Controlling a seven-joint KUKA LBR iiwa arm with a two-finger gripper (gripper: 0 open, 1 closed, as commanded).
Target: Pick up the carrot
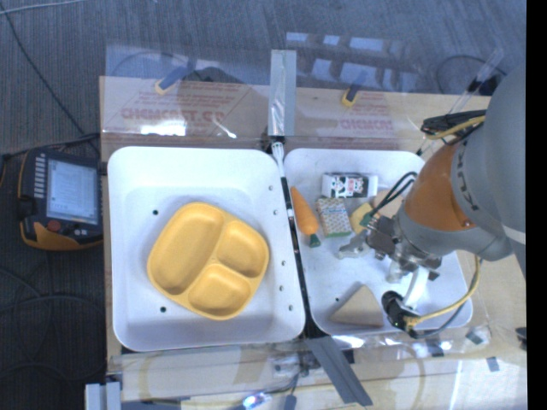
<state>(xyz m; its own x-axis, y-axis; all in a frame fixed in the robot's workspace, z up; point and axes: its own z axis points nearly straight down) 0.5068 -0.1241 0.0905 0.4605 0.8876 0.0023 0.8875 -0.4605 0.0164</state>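
Note:
The carrot (303,213) is orange with a green stub at its near end. It lies in the right bin (444,314) against the left wall, pointing away from the camera. My gripper (357,244) hangs low over the middle of the same bin, to the right of the carrot and a little nearer the camera, apart from it. Nothing of the carrot is under the gripper. The grey arm with its orange band (436,196) covers the right part of the bin.
A black-and-white carton (349,184), a greenish speckled block (334,216) and a yellow piece (364,211) lie just right of the carrot. A tan wedge (359,306) sits at the bin's front. The left bin (128,314) holds a yellow divided plate (209,259).

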